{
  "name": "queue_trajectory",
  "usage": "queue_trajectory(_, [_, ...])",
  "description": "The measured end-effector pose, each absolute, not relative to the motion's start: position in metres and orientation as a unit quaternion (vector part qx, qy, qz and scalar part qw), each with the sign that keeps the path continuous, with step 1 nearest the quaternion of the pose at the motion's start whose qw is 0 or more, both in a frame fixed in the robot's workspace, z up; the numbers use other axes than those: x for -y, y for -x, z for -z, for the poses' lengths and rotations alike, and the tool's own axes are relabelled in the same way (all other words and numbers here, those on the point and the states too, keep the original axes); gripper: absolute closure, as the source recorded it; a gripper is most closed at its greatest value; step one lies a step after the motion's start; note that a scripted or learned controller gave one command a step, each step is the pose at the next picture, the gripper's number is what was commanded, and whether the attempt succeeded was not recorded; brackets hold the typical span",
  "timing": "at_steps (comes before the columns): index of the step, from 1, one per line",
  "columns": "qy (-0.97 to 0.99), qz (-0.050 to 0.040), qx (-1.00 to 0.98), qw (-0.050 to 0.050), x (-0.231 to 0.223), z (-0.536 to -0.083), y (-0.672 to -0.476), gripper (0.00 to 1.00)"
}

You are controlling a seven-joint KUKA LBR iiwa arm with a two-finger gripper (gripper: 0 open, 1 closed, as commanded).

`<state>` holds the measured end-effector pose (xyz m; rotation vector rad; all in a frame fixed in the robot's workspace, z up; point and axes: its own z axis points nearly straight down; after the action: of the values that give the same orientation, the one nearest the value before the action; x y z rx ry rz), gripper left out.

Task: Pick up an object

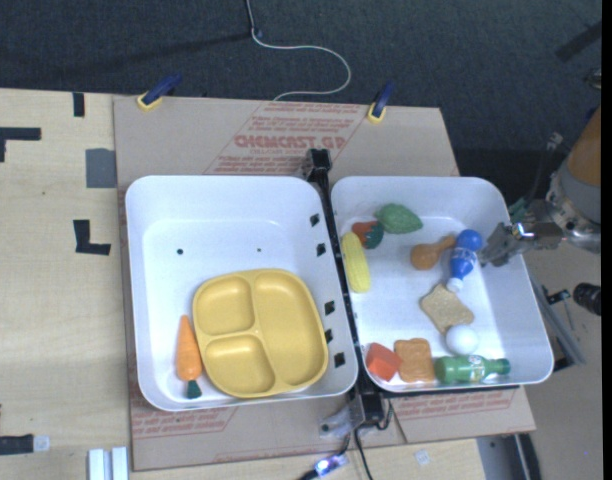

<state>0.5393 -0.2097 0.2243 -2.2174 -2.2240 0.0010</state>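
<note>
Nothing is seen held yet, so the pick is judged barely begun: the gripper [508,236] is poised at the right bin's [516,308] right rim, its state impossible to tell, just beside the blue-capped bottle [462,257] lying among the toy food.

Arm [586,183] cut off by right frame edge; gripper [508,240] finger state too small to resolve
</note>
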Motion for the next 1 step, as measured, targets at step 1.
queue_trajectory(1, [0.704, -0.0003, 0.710, 0.002, 0.1614, -0.2307, -0.5733, 1.00])
